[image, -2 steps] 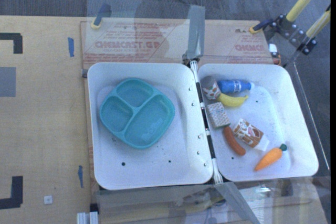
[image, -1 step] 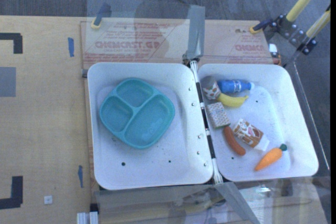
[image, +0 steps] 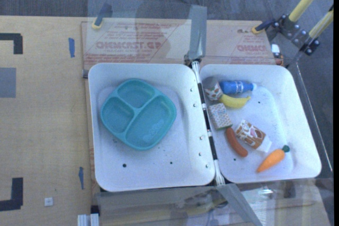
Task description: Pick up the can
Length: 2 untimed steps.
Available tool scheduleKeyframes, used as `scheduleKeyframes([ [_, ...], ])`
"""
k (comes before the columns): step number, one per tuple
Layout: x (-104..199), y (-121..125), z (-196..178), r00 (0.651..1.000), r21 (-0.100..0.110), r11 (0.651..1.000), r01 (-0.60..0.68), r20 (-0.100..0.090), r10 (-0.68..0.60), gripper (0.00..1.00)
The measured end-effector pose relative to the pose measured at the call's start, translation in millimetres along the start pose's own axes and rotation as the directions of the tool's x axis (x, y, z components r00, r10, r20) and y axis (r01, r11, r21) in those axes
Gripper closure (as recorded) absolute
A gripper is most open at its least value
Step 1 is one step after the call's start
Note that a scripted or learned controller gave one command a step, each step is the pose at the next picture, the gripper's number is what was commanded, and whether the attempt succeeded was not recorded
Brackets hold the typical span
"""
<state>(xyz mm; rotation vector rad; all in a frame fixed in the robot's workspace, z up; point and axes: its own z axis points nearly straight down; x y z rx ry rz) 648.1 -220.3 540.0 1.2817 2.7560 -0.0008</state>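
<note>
Can (image: 212, 88) lies at about 10 o'clock in the right bin (image: 304, 114), against the wall shared with the left bin (image: 106, 166), touching the blue bottle (image: 236, 86) and banana (image: 235, 101). It seems tipped, long axis roughly 11-to-5. No hand over the bins: grip state cannot be told; approach would come from 3 o'clock.
</note>
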Motion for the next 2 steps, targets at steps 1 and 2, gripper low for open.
scheduleKeyframes([
  [1,-1.3,1.6,-13.1,1.0,-0.005,1.0,0.002,0.011,-0.002,1.0],
  [2,0.1,7.3,103.2,0.959,0.014,0.963,0.271,-0.095,-0.268,1.0],
])
